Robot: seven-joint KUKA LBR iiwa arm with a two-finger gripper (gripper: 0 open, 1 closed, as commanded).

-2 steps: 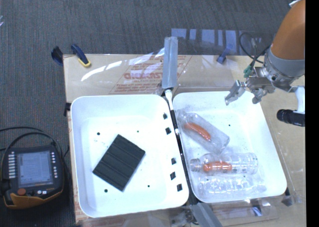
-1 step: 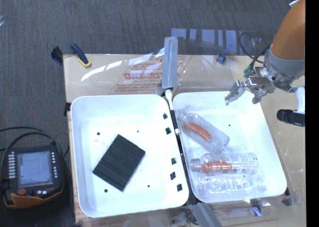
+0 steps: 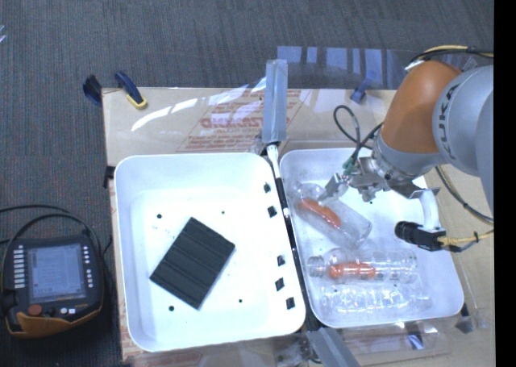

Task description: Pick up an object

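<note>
Clear plastic bottles [image 3: 367, 270] lie flat along the right bin's [image 3: 451, 277] near edge, another bottle [image 3: 332, 216] near its centre; the gripper [image 3: 339, 184] hangs over that one's far end, probably lining up a grasp; whether the jaws are open I cannot tell
</note>
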